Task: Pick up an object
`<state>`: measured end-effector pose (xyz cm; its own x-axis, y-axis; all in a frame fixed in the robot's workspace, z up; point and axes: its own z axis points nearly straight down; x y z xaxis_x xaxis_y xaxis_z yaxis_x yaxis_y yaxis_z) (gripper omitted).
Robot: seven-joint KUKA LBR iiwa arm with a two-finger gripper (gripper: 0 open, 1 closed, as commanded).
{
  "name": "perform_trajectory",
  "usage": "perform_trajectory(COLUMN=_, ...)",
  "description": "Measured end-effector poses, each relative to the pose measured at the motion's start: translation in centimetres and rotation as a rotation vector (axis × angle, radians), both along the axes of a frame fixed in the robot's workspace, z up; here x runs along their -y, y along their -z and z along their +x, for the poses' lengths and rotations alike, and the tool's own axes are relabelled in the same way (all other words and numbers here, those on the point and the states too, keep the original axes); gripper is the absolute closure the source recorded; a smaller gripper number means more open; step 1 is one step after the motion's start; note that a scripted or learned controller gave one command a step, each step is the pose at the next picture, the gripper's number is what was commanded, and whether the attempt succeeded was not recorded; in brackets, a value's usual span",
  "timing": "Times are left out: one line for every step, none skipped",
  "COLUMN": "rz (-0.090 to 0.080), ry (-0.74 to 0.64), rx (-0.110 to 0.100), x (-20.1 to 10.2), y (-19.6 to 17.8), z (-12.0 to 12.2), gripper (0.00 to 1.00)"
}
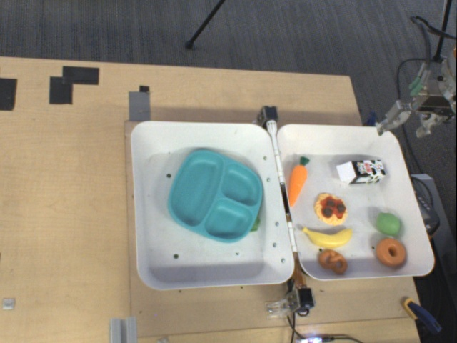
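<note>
Camera view: smooth white right bin (413, 191) holds small toy foods: a tapered orange carrot (297, 179) at ten o'clock, a boxy milk carton (361, 171) at one, a round tart (330, 208) at centre, a curved yellow banana (328, 237) below, a green apple (388, 224), a ringed donut (390, 252). Left bin (150, 191) carries a glossy teal divided plate (216, 204). Gripper (410, 116) hangs at two o'clock off the bin; whether it grips cannot be told.

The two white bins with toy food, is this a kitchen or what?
Probably a robot lab, not a kitchen: the white bins sit on a wooden bench, the food is toys like a banana, and a robot tool hangs nearby.
</note>
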<state>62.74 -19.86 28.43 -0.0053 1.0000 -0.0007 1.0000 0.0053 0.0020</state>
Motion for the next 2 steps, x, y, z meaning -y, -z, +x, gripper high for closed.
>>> perform_trajectory(rz=-0.001, ry=-0.306, rx=0.000, x=-2.5, y=8.0, z=-8.6, gripper=0.00)
perform_trajectory(rz=0.001, ry=-0.323, rx=-0.002, x=-6.9, y=18.2, z=-9.5, gripper=0.00)
